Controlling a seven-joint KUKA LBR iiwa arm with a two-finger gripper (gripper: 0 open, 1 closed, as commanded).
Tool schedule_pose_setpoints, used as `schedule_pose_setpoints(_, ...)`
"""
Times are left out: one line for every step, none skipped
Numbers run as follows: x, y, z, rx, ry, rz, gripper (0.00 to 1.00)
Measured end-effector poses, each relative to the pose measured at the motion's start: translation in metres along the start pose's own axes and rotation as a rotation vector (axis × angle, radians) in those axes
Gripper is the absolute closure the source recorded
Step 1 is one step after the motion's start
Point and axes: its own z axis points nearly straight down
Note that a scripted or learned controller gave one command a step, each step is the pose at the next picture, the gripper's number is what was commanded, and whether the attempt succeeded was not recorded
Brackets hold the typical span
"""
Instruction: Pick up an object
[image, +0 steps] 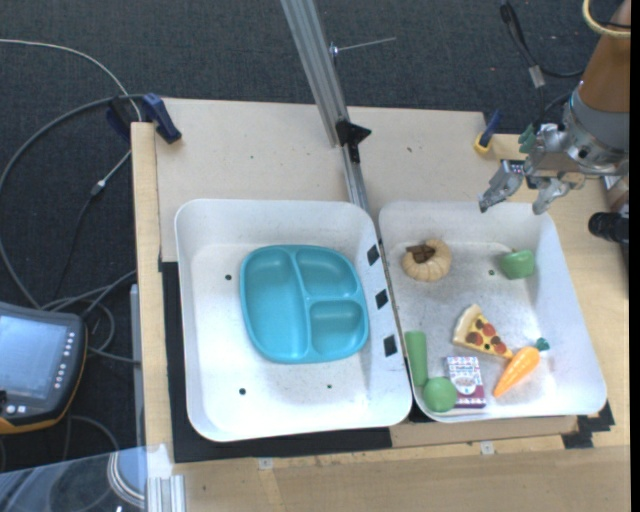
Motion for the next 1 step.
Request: schedule_pose_setpoints(0.0, 0.0, 0.0, 0.0, 0.0, 0.0, 0.0)
